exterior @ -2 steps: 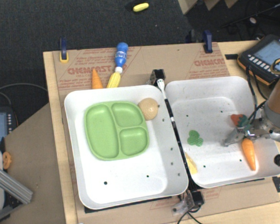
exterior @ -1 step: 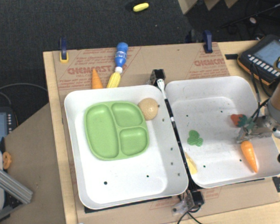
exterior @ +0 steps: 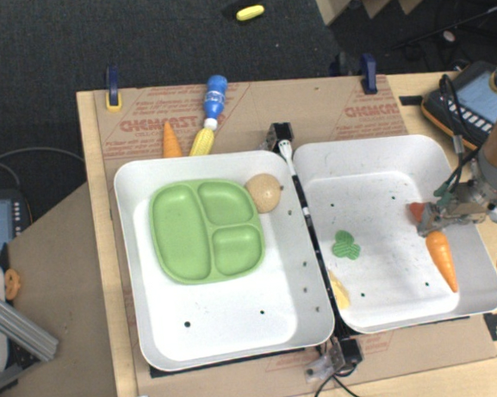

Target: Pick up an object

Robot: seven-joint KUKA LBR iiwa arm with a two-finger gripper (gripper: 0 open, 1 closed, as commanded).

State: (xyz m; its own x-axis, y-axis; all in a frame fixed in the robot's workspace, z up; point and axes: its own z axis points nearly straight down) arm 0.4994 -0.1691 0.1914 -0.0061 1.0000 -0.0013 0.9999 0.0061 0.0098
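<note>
Two-finger gripper (exterior: 430,217): low at the right edge of the right white bin (exterior: 375,161), its tip touching the top of the orange plastic carrot (exterior: 442,258); spread or pressed together, cannot tell.

Risk: a pinch at the tapered end may slip off, or nudge the carrot against the bin wall.

Right bin: one carrot, one small green leafy piece (exterior: 346,246), one yellow piece (exterior: 338,293) at its left rim.

Left white bin (exterior: 216,326): one green divided plate (exterior: 206,230), one tan ball (exterior: 263,191).
</note>
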